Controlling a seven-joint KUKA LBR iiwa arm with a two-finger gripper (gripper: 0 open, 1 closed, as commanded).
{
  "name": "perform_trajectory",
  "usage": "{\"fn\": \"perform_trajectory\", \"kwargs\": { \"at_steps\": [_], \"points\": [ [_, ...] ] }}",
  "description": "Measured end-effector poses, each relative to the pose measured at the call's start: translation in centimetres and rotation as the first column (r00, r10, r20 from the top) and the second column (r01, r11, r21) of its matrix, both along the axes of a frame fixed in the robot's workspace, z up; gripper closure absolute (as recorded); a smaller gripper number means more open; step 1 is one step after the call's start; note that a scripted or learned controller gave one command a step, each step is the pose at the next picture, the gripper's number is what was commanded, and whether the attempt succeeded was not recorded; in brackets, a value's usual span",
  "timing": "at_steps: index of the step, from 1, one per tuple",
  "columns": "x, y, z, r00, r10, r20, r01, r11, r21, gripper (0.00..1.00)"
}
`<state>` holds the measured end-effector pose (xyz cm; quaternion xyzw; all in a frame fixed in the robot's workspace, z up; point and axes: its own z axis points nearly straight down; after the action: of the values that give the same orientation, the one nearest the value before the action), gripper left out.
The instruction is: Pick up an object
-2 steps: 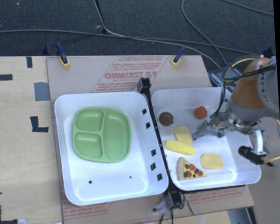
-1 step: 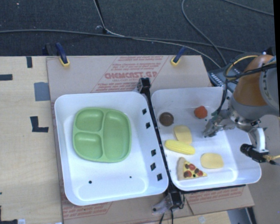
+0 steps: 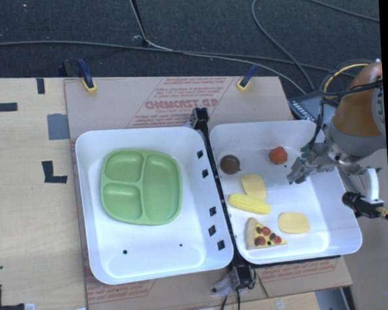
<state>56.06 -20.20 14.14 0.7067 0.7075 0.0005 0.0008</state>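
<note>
Gripper [image 3: 299, 175] at right of frame is hovering beside the tomato [image 3: 278, 155], can't tell its state, so it's mid-approach and needs lowering onto something next.

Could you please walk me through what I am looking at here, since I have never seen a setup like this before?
A single camera looks down at a slant on a bench with two shallow white bins. The grey arm with an orange band, reaching in from the right, is a robot meant to pick up an object; its gripper hangs over the right bin. That bin holds toy food: a brown ball, a red ball, a pale yellow piece, a corn cob, a pizza slice and a yellow oval piece. The left bin holds a green divided plate. I see nothing held.
</note>
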Motion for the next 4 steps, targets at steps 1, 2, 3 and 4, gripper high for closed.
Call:
{"fn": "perform_trajectory", "kwargs": {
  "at_steps": [1,2,3,4],
  "points": [
    [0.8,-0.4,4.6,1.0,0.0,0.002,0.0,1.0,-0.001,1.0],
    [0.7,-0.3,11.0,1.0,0.0,0.003,0.0,1.0,-0.002,1.0],
    [1.2,5.4,10.8,1.0,0.004,-0.002,-0.004,1.0,0.001,1.0],
    [2.4,10.2,9.2,1.0,0.004,-0.004,-0.004,1.0,0.001,1.0]
  ]
}}
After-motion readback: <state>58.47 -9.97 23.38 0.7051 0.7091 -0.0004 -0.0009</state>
